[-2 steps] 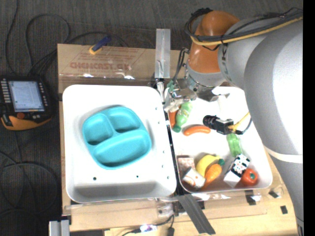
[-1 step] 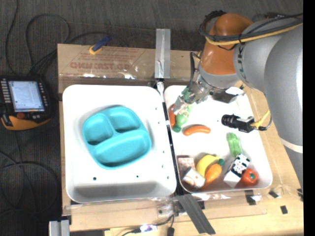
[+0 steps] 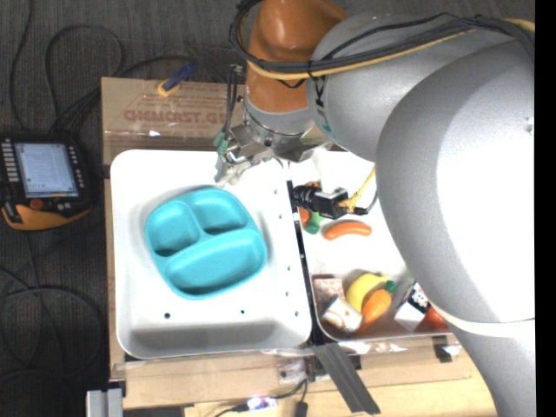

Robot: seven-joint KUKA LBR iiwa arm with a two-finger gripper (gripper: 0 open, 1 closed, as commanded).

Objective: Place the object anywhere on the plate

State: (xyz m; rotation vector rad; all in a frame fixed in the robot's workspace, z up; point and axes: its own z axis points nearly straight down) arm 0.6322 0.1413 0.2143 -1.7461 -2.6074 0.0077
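Looking down from the camera view, I see my gripper (image 3: 225,165) hanging over the far edge of the left bin (image 3: 130,320), just beyond the far rim of the plate (image 3: 206,243). I cannot tell whether it is wide, narrow or holding anything; a small pale-green bit shows at its tip, too small to make out. The plate is a glossy teal tray with rounded corners and three wells: two small ones along its far side and one large one along its near side. It lies flat in the middle of the left bin, nearer the wall shared with the right bin (image 3: 306,259). Both bins are white and sit on a wooden bench, with dark carpet, loose cables and a cardboard box (image 3: 156,111) past the far edge and a teach pendant (image 3: 39,176) on the floor to the left. The plate's long axis runs across the bin from left to right, its right end turned slightly toward the far edge. In the right bin lie an orange-red sausage (image 3: 347,229), a yellow piece (image 3: 365,287) and a carrot (image 3: 375,306).
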